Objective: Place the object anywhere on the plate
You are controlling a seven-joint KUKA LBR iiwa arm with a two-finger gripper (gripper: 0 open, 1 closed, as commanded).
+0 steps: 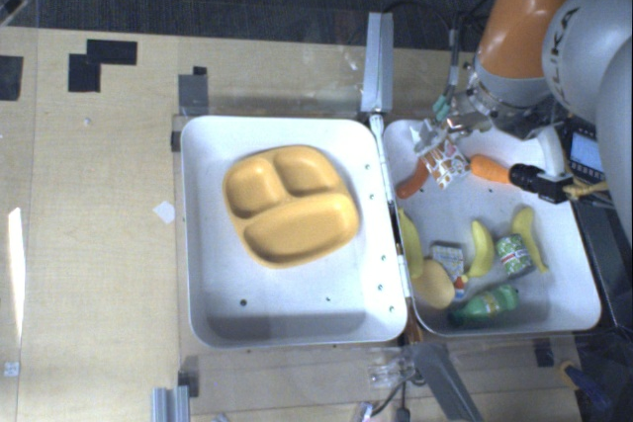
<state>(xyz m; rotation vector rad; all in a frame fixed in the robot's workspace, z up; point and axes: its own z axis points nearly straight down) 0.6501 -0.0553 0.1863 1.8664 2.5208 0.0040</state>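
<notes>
A yellow plate (289, 203) with three compartments lies in the left white bin (208, 311). My gripper (442, 156) hangs low over the upper left part of the right bin (584, 306). Just below and left of it lies a small red-orange sausage-shaped object (411, 181), touching or nearly touching the gripper. An orange carrot-like object (489, 169) lies just to its right. I cannot tell whether anything is held.
Lower in the right bin lie yellow bananas (481, 247), a green can (515, 255), a green bottle (485, 304), a yellow round fruit (432, 284) and a small grey packet (448, 257). A metal divider (376, 64) stands between the bins.
</notes>
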